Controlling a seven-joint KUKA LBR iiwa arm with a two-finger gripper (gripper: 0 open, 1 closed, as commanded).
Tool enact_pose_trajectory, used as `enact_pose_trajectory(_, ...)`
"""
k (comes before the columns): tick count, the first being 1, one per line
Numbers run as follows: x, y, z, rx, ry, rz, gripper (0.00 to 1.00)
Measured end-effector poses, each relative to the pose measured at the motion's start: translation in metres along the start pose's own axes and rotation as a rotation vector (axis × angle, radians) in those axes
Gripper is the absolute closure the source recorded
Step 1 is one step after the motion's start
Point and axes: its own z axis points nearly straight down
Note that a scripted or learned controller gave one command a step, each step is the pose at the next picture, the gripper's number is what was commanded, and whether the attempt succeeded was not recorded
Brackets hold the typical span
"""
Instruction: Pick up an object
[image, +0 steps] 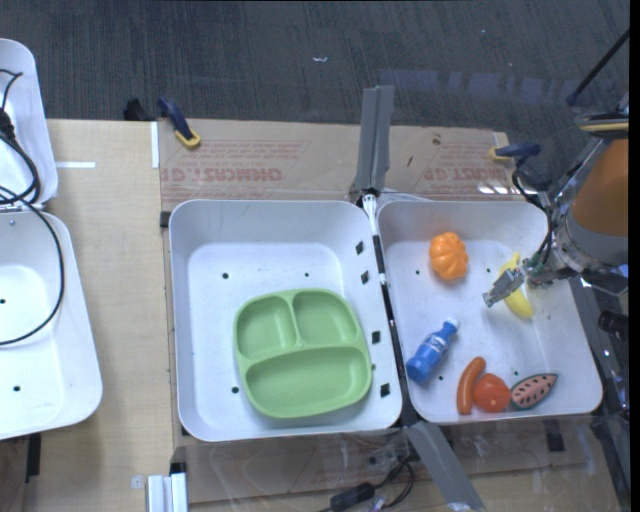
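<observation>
Two shallow white bins sit side by side on the worktop (110, 200), which is light wood at the left and covered with brown cardboard behind the bins. At the far left edge, a white tray-like surface (40, 340) carries a black cable (45, 260) looping across it. On the cardboard behind the bins lies a blue-and-yellow clamp (178, 122).

Left bin (200, 250): holds one green divided plate (302, 352), three compartments, lying flat toward the bin's front right. Plate compartments hold nothing visible.

A grey upright post (375, 140) stands at the back where the two bins meet.

Right bin (400, 250), items left to right:
- blue bottle with white cap (431, 351), lying tilted, cap toward upper right, near the bin's left-centre.
- orange pumpkin-shaped toy (449, 256), toward the back, well apart from the bottle.
- orange sausage-shaped piece (468, 384) at the front, touching a red tomato-like piece (491, 392) just to its right.
- watermelon slice toy (533, 389) just beside the tomato, at the front right.
- yellow banana-like toy (517, 298), toward the right wall, mid-depth.

The hand (503, 290) reaches in from the right and sits low over the right bin, directly at the yellow toy; its grey fingertip overlaps the toy's left side. Cannot tell whether the fingers are spread or pressed together, nor whether the toy is between them. The orange band of the arm (605, 195) is above the bin's right wall.
</observation>
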Motion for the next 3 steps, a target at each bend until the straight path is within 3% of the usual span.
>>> enact_pose_trajectory(1,-0.0021,0.0005,-0.0108,-0.004,-0.006,0.003,1.0)
enact_pose_trajectory(2,-0.0013,0.0006,-0.0106,-0.003,-0.004,0.003,0.0)
enact_pose_trajectory(3,-0.0022,0.001,-0.0203,-0.004,-0.006,0.004,1.0)
